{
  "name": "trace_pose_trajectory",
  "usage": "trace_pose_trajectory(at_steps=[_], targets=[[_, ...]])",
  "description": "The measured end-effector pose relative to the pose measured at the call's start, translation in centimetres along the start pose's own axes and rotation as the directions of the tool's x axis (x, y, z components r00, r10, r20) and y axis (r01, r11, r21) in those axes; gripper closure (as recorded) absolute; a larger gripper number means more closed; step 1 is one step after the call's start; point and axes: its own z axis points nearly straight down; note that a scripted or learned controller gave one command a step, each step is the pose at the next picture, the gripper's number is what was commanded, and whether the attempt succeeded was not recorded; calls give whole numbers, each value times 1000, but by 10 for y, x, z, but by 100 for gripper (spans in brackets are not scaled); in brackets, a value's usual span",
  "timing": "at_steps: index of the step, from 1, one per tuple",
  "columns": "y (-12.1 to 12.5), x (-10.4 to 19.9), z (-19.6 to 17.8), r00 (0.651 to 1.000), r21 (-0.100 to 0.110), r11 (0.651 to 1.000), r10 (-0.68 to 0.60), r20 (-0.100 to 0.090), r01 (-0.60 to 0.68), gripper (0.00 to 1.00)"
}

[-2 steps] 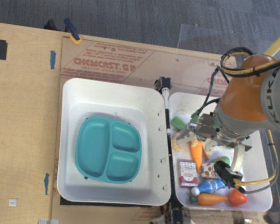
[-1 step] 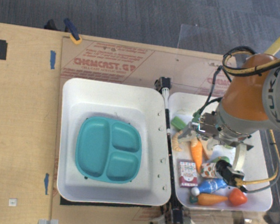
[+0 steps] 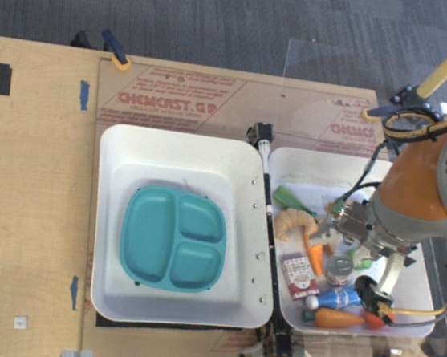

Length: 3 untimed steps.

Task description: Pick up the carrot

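The gripper (image 3: 343, 246) hangs low in the right bin (image 3: 428, 292) — whether it grips anything, I cannot tell. The carrot (image 3: 314, 256) lies just beside it; a teal plate (image 3: 173, 239) sits in the left bin (image 3: 115, 201).

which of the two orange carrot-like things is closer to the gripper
The slim carrot lying beside the croissant, right under the gripper. The fatter carrot lies farther off, along the right bin's near wall.
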Motion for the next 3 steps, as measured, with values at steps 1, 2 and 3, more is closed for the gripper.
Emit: trace_pose_trajectory(at_steps=[1, 2, 3], targets=[[5, 3, 49, 996, -13, 996, -94, -4, 94, 0], [7, 3, 37, 996, -21, 996, -90, -3, 90, 100], [-38, 52, -45, 990, -8, 990, 138, -3, -138, 100]])
